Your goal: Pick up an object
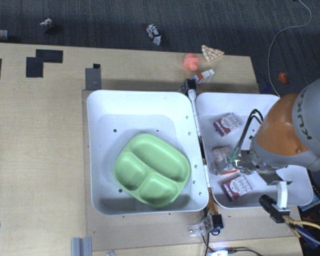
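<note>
**Gripper vs. packets, right bin**

Arm (288,132) reached in from the right, wrist low over the right bin (266,103). Gripper (239,163) sat amid three small packets: far packet (227,124), mid packet (222,157) w/ clear wrap, near packet (238,186). Jaw state: cannot tell, tips hidden under the wrist. Mid packet lay just left of the gripper, approx. touching; judged the closest target. Its long axis could not be read. Left bin (101,116) held a green divided tray (152,168), well apart.
</note>
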Robot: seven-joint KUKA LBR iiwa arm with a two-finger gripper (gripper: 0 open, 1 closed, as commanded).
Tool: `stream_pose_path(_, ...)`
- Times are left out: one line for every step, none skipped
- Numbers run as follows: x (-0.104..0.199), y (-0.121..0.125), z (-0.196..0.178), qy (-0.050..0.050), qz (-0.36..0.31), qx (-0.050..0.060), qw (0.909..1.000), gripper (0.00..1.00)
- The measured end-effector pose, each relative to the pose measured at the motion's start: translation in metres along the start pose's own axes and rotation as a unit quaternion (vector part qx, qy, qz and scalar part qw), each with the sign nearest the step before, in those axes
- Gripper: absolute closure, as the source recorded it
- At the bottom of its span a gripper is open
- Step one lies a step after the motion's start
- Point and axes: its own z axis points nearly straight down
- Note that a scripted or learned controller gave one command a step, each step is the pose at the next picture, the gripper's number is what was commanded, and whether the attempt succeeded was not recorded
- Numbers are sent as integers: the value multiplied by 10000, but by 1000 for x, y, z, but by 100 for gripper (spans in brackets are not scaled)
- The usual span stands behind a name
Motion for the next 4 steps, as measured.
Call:
stream_pose_path(-1, 2, -11, -12, -2, -27, 10000, 100)
stream_pose_path(-1, 2, -11, -11, 1, -26, 10000, 0)
stream_pose_path(0, 4, -22, -9, -17, -47, 10000, 100)
stream_pose_path(0, 4, -22, -8, -12, -47, 10000, 0)
